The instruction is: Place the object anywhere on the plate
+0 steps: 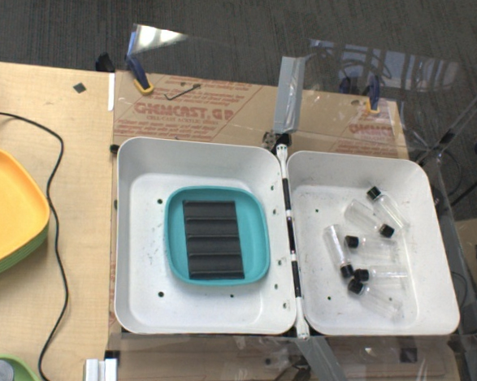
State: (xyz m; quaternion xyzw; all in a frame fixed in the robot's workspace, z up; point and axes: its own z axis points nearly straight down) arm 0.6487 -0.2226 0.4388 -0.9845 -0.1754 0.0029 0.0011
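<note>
**Vials in the right bin, plate in the left**

You are looking down on two white bins set side by side on the counter. The left bin (124, 235) holds a teal plate (174, 232), roughly square with rounded corners, lying flat near the bin's middle. A dark ribbed insert (212, 239) covers the plate's centre.

The task's things, the clear vials (382, 207) with black caps, lie scattered on the floor of the right bin (440, 248), well apart from the plate. One rests near the bin's far side, and another (333, 243) lies left of centre. A small cluster of black caps (356, 280) sits just below the middle. None of them touches the plate.

As for the tool, you cannot tell whether it is released or clenched.

At the counter's left edge you see stacked yellow plates (4, 218), with a black cable (58, 214) curving past them. Printed cardboard (187, 107) lies behind the bins.
</note>
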